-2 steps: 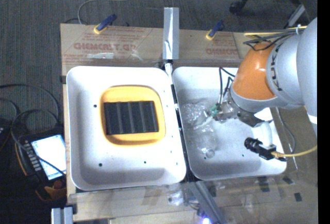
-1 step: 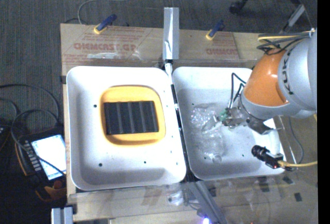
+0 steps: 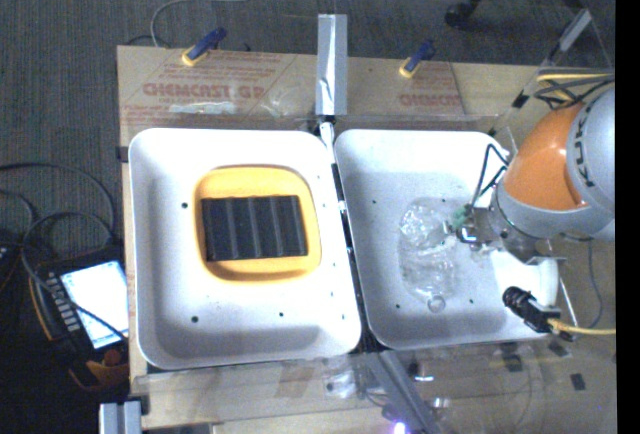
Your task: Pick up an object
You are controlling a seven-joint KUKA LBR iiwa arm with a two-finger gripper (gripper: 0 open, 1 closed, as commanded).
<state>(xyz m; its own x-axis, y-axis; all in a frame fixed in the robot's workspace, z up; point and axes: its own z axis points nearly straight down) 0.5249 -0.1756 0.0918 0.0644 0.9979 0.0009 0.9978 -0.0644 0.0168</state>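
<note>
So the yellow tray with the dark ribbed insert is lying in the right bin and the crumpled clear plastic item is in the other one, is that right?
Not quite: the bins are swapped. The camera view shows the yellow tray with the dark ribbed insert lying in the left bin, and the crumpled clear plastic item in the right bin, near the arm's wrist.

Bright overhead light, white bins (image 3: 160, 182) glaring, floor dim, slight softness.
</note>
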